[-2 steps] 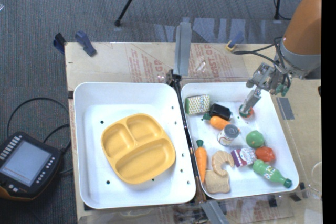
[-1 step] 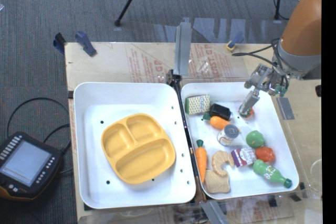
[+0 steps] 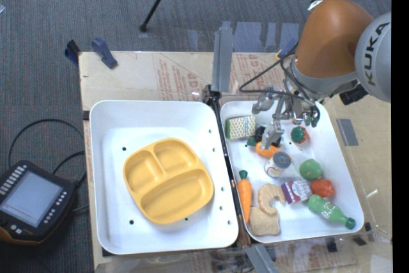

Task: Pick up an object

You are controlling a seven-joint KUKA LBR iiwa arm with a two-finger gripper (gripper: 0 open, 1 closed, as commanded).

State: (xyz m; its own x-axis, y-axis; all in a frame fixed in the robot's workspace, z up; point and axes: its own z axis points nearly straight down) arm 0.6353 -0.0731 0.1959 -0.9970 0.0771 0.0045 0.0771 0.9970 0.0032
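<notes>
two white bins sit side by side. the left bin [image 3: 108, 137] holds one yellow divided plate [image 3: 168, 180]. the right bin [image 3: 337, 163] holds about ten toys: one carrot [image 3: 245, 196], one croissant [image 3: 271, 195], one bread slice [image 3: 264, 221], one green bottle [image 3: 329, 211], one tomato [image 3: 323, 188], one lime [image 3: 310, 169], one can [image 3: 278, 163]. the gripper [image 3: 273, 135] hangs low over an orange piece [image 3: 264, 150]; whether it grips anything i cannot tell.
</notes>
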